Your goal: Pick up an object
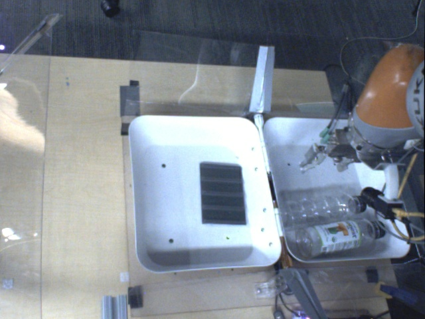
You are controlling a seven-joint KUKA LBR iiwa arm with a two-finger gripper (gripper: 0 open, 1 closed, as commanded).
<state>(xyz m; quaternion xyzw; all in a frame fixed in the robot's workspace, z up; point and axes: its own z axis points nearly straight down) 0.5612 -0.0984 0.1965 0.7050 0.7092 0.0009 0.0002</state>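
Two clear bottles lie in the right bin (292,135): the labelled bottle (335,238) along its near wall, the plain bottle (319,207) just behind, both long-axis left-right. The hand (323,156) hovers beyond them, grasping nothing; its opening cannot be told.

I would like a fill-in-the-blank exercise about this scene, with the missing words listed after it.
1. The dark ribbed object lies in the ____ bin of the view.
2. The two clear plastic bottles lie in the ____ bin of the view.
3. The bottle with the label is the one ____ to the bin's front rim.
4. The end effector hangs over the ____ bin.

Missing words: left; right; nearer; right
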